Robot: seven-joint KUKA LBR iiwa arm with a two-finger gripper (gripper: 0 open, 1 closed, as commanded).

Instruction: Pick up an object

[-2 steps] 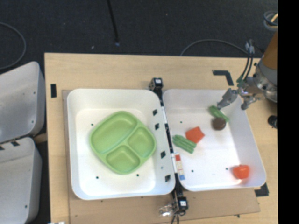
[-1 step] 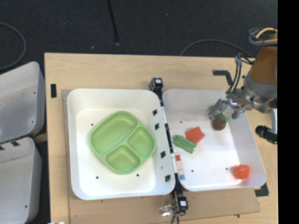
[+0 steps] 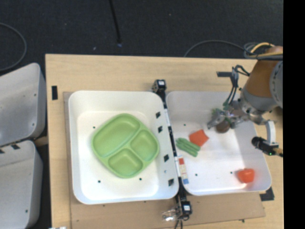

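- Pincer point(image 3: 220, 123): low over the upper part of the right-hand white bin point(image 3: 257, 187), on the grey arm with its orange band point(image 3: 259, 80). Whether it is released or clenched cannot be told at this size.
- Small dark brownish object point(image 3: 222, 127): directly at the pincer's tip, likely the one being tried for. Whether it sits between the tips or merely under them cannot be told; contact unclear.
- Orange-red block point(image 3: 199, 137): just beside the pincer, toward the divider between the bins.
- Green ridged piece point(image 3: 188, 146): a little beyond the block, touching or almost touching it, close to the divider.
- Small orange-red object point(image 3: 246, 175): well apart from the pincer, near the bin's front corner.
- Green three-compartment plate point(image 3: 125, 145): well apart, in the other white bin point(image 3: 76, 185), lying flat.
- Risk: the dark object is small and low; the tips may close above it or nudge it aside across the smooth floor.
- Risk: drifting toward the divider could catch the orange-red block instead.
- Surface: smooth white plastic, shallow walls, little to stop sliding.
- Room: pale wooden bench point(image 3: 57, 70), dark floor with cables point(image 3: 113, 13), white panels point(image 3: 19, 104) beyond the far bin.
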